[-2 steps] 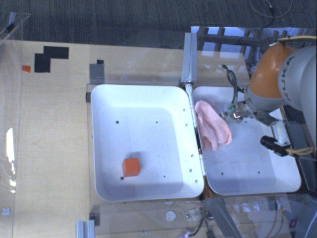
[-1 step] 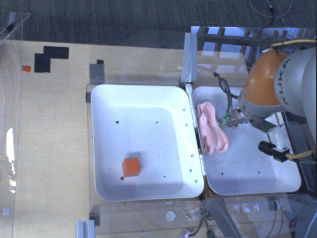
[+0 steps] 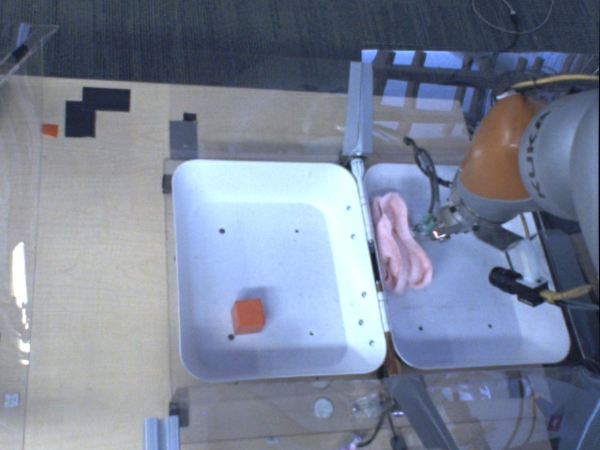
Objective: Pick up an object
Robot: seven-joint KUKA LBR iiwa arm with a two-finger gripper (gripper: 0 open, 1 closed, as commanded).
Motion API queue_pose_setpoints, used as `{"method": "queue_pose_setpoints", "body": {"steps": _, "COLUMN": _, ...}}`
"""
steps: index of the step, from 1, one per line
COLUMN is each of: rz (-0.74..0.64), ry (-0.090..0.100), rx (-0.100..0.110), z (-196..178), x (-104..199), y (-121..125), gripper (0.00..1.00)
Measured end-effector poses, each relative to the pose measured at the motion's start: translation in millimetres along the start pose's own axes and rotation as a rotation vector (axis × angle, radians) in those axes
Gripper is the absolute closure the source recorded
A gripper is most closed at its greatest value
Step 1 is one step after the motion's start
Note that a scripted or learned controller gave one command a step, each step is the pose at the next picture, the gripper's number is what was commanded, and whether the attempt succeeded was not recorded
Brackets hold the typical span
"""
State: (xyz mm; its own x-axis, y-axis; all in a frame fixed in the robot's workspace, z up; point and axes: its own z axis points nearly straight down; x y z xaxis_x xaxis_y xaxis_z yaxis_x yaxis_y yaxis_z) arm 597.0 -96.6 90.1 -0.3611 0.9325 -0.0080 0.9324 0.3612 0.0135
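Counter (image 3: 94,279): pale wood, seen from above at a slant, carrying two shallow white bins side by side.
Left bin (image 3: 197,204): the larger looking of the two, with rounded corners and a few small dark dots on its floor.
Orange block (image 3: 248,316): a small cube resting on the floor of the left bin, toward its near left part, well apart from the arm.
Right bin (image 3: 487,345): sits just beside the left bin, their rims meeting along the middle divider.
Pink cloth (image 3: 400,242): a crumpled, elongated soft piece lying in the right bin against its left wall, running from the far side toward the middle.
Arm (image 3: 553,157): grey with an orange band, reaching in from the right over the far part of the right bin.
Tool (image 3: 438,229): low over the right bin, just beside the right edge of the pink cloth; its state cannot be told, since the wrist hides it.
Black shapes (image 3: 94,111): flat dark patches on the counter at far left, with a small orange mark (image 3: 50,130) beside them.
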Motion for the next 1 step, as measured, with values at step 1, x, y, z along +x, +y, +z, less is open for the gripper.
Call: {"method": "queue_pose_setpoints", "body": {"steps": 1, "rz": 0.000, "ry": 0.000, "rx": 0.000, "z": 0.0, "x": 0.0, "y": 0.0, "gripper": 0.00}}
